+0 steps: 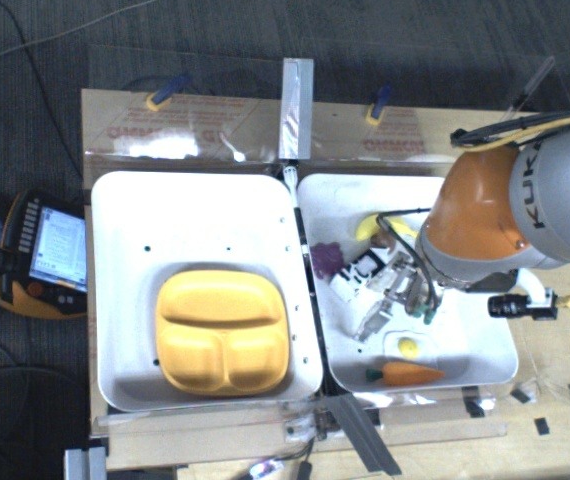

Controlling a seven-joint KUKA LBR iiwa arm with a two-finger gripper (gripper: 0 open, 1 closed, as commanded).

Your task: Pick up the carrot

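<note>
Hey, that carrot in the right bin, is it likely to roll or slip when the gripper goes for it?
The carrot looks like a smooth, tapered toy, so it is probably stiff and light, and may slip between narrow fingers. Its round body lies flat near the right bin's front wall, so a push would likely roll it against that wall. The gripper hangs above it.
</note>
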